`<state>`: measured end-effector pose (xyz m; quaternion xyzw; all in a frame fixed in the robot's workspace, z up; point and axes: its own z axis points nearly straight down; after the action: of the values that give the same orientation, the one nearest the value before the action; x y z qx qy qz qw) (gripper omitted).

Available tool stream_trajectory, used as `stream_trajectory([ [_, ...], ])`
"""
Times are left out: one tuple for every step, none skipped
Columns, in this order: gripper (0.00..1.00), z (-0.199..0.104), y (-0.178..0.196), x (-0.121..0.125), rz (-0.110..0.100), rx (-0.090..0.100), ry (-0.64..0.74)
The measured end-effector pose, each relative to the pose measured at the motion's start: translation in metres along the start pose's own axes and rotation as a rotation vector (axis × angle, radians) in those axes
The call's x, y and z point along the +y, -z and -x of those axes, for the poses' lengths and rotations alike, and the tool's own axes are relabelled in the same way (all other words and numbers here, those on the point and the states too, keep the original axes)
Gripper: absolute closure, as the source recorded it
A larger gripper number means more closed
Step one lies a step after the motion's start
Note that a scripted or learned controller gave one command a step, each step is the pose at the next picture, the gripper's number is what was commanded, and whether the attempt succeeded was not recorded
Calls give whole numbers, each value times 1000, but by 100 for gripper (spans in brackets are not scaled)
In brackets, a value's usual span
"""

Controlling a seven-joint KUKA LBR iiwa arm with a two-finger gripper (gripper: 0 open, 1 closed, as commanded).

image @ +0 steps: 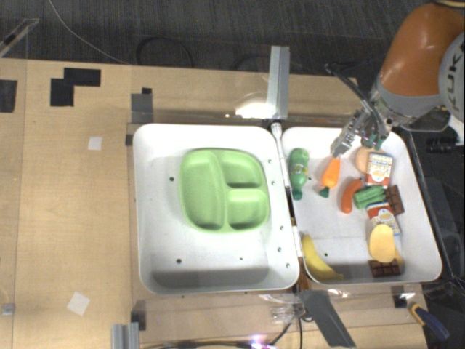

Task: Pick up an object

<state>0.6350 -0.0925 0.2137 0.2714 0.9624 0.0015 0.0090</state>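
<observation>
The right bin (pixel 429 217) holds several toy foods. Among them are a green bottle (pixel 298 167), an orange carrot (pixel 330 173), a red sausage (pixel 349 193), a beige egg (pixel 361 158), a small carton (pixel 379 167), a yellow lemon (pixel 383 243) and a banana (pixel 316 259). My gripper (pixel 358 139) hangs over the bin's far side, just above the egg and up-right of the carrot. Its fingers stand open and apart, with nothing between them.
The left bin (pixel 156 253) carries a green divided plate (pixel 221 189). A green pod (pixel 372 195), a brown chocolate bar (pixel 394 198) and another chocolate piece (pixel 385 269) crowd the right bin's right side. A metal post (pixel 279 86) rises behind the divider between the bins.
</observation>
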Motion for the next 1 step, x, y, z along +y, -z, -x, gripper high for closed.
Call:
stream_trajectory([
  [0, -2, -4, -1, -3, 7, 1],
])
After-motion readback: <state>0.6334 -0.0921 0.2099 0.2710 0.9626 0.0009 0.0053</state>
